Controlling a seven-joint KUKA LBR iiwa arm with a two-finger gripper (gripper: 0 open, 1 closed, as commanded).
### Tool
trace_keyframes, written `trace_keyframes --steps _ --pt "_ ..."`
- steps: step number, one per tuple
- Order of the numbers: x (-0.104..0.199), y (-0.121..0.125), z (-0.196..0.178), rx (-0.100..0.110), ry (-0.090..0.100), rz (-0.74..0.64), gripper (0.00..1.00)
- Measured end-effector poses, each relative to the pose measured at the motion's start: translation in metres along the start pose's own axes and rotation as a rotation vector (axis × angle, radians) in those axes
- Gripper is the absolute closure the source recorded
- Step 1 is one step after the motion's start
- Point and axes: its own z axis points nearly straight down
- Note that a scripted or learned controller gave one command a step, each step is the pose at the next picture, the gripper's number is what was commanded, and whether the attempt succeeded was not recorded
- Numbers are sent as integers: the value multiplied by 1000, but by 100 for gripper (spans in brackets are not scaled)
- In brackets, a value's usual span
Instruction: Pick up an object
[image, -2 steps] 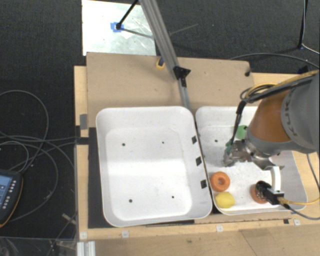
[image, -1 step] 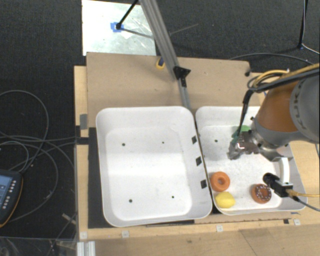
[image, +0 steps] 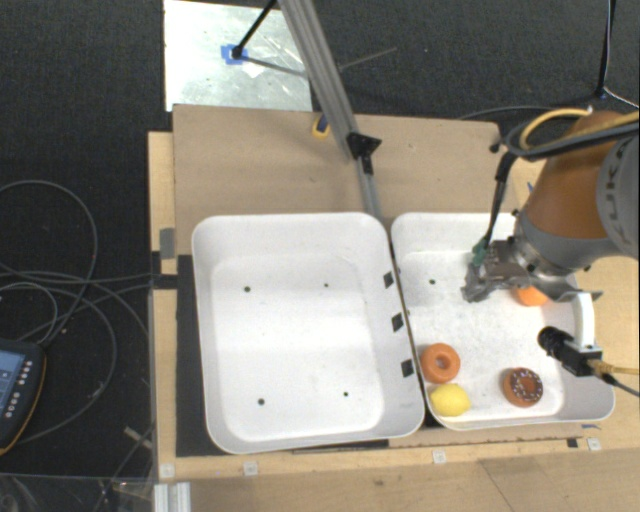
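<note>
1. Nearest the camera, along the front wall of the right bin (image: 600, 405), lie three small things: a yellow lemon-like piece (image: 451, 400) in the front-left corner, an orange ring (image: 440, 362) touching it just behind, and a brown sprinkled doughnut (image: 522, 387) further right, apart from both.
2. From the right, the grey arm (image: 590, 205) reaches in over the right bin, its orange band bulking above the wrist, which tips down and leftward toward the bin floor.
3. Its pincer (image: 478, 287) is low over the middle of the right bin, dark against the white floor; whether its fingers are apart or together I cannot tell.
4. An orange object (image: 531, 295) sits just right of the pincer, half hidden under the wrist, so its shape and long axis cannot be read.
5. Both rings lie flat with their holes facing up; the lemon-like piece has its long axis running roughly left to right.
6. Bare floor lies left of the pincer up to the bin's left wall, and between the pincer and the front row.
7. Beside it on the desk (image: 430, 165), the left bin (image: 290, 330) shows a bare white floor; the two bins' walls touch along the middle.
</note>
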Motion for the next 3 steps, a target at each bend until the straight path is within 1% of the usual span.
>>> trace_keyframes --steps 1,3 --pt "0 1 -7 5 0 1 100" --pt "95 34 1 5 3 -4 100"
